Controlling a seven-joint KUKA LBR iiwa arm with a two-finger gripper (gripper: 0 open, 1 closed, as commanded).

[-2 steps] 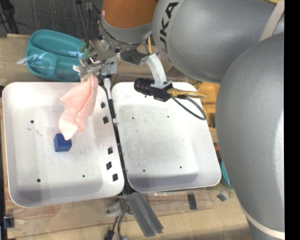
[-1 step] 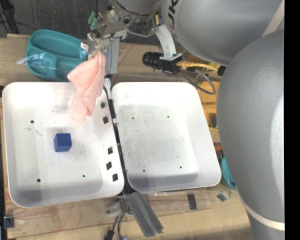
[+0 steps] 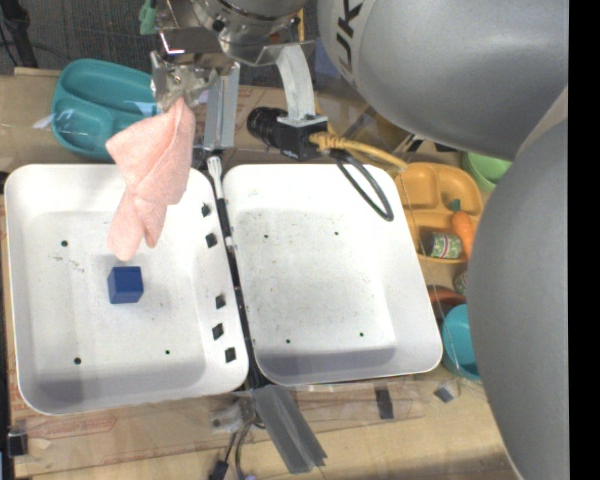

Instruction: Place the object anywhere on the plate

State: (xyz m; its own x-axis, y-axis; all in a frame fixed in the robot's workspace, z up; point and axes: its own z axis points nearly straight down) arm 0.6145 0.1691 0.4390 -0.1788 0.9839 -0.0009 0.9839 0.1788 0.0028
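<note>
Wooden bench (image 3: 130,423) runs under everything, its plywood showing along the lower edge of the frame and again at the upper left. My own grey arm (image 3: 460,58) is the biggest thing, sweeping from the top centre down the whole right side, with the orange band just visible at the very top.

Two white bins sit side by side. One left bin (image 3: 40,368) takes the lower left of the frame; one right bin (image 3: 330,278) takes the centre, and its floor carries only dark specks. A black strip with small clips runs down the seam between them.

One teal scoop-shaped dish (image 3: 95,103) lies at the upper left, beyond the left bin. One yellow divided tray (image 3: 435,193) sits at the right, partly behind my arm, with small toy foods in it that I cannot count surely; an orange carrot shape is among them.

My gripper (image 3: 180,78) hangs at the top left of centre, above the far edge of the left bin. My fingers are closed on the top of one pink cloth (image 3: 150,183), which droops from them in folds over the left bin's upper part.

One small blue cube (image 3: 125,284) rests on the left bin's floor, just below the cloth's lowest tip and apart from it.
</note>
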